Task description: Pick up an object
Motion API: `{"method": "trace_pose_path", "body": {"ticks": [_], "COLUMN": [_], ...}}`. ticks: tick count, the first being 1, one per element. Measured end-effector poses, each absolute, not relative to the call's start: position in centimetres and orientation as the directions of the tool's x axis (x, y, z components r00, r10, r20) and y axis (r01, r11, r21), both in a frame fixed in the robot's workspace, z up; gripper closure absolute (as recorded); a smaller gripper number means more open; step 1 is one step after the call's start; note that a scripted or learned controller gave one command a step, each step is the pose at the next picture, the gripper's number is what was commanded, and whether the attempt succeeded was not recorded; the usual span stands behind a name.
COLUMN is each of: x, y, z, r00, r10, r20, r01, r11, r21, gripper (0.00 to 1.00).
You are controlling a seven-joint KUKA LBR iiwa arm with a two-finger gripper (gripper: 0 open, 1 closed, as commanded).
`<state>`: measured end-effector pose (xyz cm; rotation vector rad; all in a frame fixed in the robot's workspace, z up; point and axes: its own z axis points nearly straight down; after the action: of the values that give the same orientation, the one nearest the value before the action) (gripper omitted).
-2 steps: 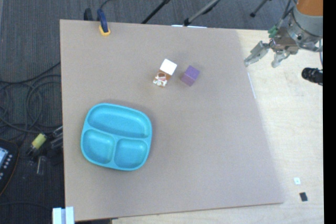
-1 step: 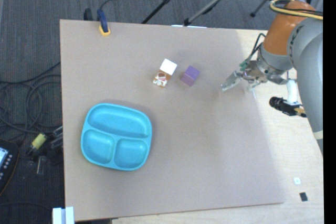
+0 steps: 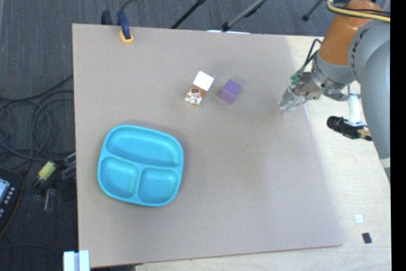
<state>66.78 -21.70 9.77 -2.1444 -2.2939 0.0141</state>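
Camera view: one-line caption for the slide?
Gripper hovers right of a purple cube and white block; blue tray sits nearer the camera.

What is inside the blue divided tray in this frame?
All three compartments of the blue tray show bare blue floor. The white cube and purple cube sit on the board beyond it. Nothing covers the tray.

A divided tray [image 3: 141,165] lies front-left on the board [image 3: 254,200]; two blocks [image 3: 203,81] [image 3: 229,91] sit side by side behind it.
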Motion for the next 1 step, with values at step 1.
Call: {"method": "trace_pose_path", "body": {"ticks": [1], "x": [66.84], "y": [-20.47], "z": [13.54], "r00": [-0.052], "r10": [0.999], "r20": [0.0], "r01": [0.999], "r11": [0.052], "r21": [-0.003], "gripper": [1.0]}}
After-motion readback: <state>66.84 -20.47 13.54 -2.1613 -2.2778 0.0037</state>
